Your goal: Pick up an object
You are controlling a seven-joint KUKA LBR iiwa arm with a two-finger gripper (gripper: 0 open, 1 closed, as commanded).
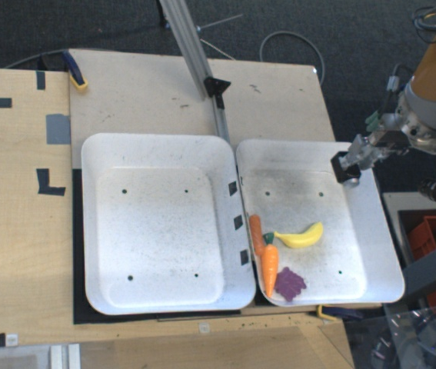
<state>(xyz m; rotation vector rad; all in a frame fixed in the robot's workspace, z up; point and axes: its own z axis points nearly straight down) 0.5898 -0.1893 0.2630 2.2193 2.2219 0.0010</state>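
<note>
The tabletop (156, 91) is a light wood surface carrying two shallow white bins side by side. At its far left edge lie several dark tape marks, and a blue-and-yellow clamp (74, 71) sits near the upper left corner.

The left bin (94, 206) holds no objects; its floor shows only speckling and four small dark dots. A slanted metal rail (191, 41) runs down from the top of the view and ends at a black bracket just above the seam between the two bins.

The right bin (371, 229) contains the task objects, all grouped in its near-left portion. Along the left wall lies a slim orange-red piece (255, 233), and just below it a carrot (269, 266) with a green top, pointing toward the near rim. A yellow banana (301, 236) lies just right of the carrot's top, curved upward at its right end. A purple grape cluster (289, 284) rests beside the carrot's lower end, near the front rim.

The claw (347, 167) is positioned over the upper right corner of the right bin, well apart from all four objects (nothing is visible in its grasp). The separation of its tips cannot be determined from this view. The grey arm (421, 114), with its orange band, enters from the right edge.
</note>
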